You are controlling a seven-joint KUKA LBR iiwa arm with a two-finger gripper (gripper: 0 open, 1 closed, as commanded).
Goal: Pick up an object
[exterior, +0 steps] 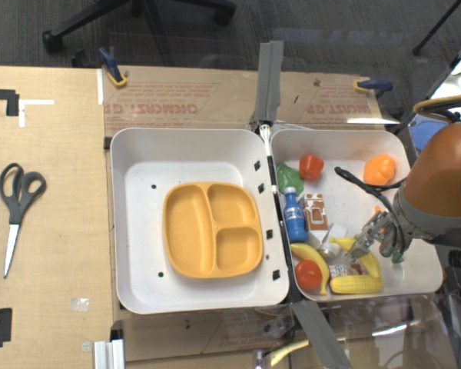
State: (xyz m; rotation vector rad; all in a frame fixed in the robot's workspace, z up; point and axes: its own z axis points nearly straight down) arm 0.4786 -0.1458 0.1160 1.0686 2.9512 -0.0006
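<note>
Camera view: gripper [363, 242] lowered beside yellow corn cob [356, 284], right of blue bottle [294, 217]; finger state cannot be told.

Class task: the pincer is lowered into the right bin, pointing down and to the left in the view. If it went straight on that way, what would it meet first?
Probably the clutter just beyond the pincer: the banana, though depth is unclear.

The flat brown cardboard sheet [207, 102] under the bins carries faint red printing, upside down and mirrored from here; its letters cannot be made out surely.
</note>
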